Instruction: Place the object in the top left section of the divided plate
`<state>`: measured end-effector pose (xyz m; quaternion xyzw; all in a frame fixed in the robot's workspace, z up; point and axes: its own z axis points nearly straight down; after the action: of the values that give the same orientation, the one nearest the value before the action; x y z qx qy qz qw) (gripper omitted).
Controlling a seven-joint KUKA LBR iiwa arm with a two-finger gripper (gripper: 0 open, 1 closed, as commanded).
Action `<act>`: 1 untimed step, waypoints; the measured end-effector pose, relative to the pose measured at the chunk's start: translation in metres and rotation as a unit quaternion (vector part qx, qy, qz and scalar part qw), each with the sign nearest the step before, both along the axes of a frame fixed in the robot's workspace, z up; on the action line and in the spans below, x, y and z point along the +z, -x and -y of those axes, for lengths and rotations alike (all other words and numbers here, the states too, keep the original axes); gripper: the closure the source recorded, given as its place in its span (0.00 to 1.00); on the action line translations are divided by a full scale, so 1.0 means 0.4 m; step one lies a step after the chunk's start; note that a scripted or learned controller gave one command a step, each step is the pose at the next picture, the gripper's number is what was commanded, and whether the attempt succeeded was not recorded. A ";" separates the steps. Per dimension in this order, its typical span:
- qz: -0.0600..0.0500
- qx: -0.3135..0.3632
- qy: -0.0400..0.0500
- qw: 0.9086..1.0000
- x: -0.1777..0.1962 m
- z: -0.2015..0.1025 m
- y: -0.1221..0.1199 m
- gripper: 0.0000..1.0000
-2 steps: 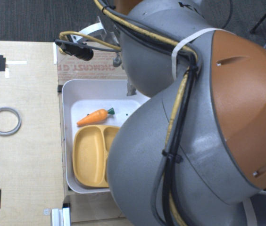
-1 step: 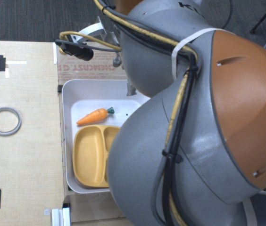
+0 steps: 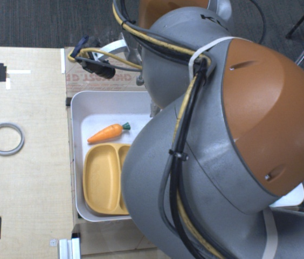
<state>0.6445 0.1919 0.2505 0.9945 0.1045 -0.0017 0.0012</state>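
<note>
An orange toy carrot (image 3: 105,133) with a green top lies in the white bin (image 3: 77,124), tip pointing lower left. Just below it sits the yellow divided plate (image 3: 102,178); its left section shows and its right part is hidden behind the arm. The carrot lies on the bin floor next to the plate's upper edge, not on the plate. The large grey and orange arm (image 3: 222,134) covers most of the bin and hides the gripper.
A roll of grey tape (image 3: 5,138) lies on the wooden bench at left. A cardboard piece (image 3: 95,77) and black cables sit above the bin's top edge. Black brackets mark the bench's left side.
</note>
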 end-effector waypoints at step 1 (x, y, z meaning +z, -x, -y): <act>0.000 0.058 0.000 0.998 0.432 0.134 -0.022 0.00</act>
<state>0.6535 0.1383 0.4235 0.9867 0.1623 -0.0012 0.0011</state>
